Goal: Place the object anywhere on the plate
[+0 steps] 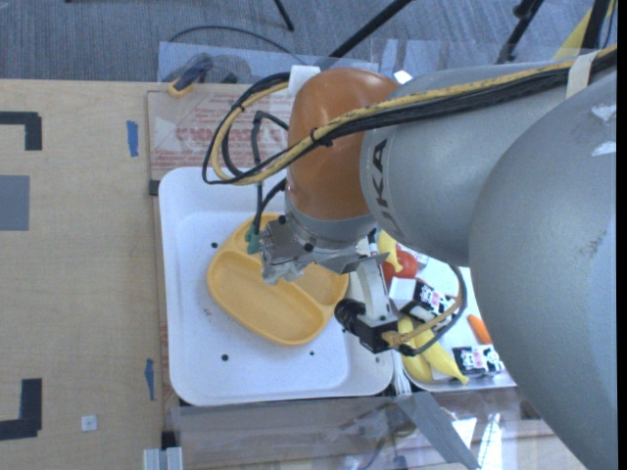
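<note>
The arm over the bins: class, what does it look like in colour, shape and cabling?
The arm is thick, rounded and grey, with a glossy orange band above the wrist. A yellow-and-black braided cable runs along it, and black cables loop beside the band. A grey metal wrist block sits below.

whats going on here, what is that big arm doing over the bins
A grey KUKA arm reaches in from the right and hangs over the left white bin, where a yellow plate lies. Its claw sits low above the plate's upper edge. The neighbouring bin holds a banana and other small items, partly hidden by the arm.
</note>
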`<act>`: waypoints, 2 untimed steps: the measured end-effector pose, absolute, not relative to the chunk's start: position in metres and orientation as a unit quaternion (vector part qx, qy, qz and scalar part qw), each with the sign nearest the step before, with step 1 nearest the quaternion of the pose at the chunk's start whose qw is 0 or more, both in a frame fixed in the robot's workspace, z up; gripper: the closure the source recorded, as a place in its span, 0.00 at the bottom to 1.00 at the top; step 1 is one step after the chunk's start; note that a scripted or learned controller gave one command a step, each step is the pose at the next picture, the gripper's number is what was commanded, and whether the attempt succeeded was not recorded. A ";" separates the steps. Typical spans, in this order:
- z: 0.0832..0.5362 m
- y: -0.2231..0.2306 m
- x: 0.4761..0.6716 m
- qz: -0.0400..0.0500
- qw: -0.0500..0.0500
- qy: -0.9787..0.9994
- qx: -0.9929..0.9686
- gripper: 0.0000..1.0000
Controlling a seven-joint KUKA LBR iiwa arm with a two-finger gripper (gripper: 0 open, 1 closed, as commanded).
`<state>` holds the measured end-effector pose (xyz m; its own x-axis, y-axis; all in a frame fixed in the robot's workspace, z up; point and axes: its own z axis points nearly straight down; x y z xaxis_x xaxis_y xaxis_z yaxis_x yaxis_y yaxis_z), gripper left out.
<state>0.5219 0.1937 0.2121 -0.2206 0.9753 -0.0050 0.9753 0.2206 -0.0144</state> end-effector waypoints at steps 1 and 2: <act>0.219 0.193 0.523 0.009 0.003 -0.782 -0.624 1.00; 0.226 0.193 0.524 0.010 0.003 -0.782 -0.623 1.00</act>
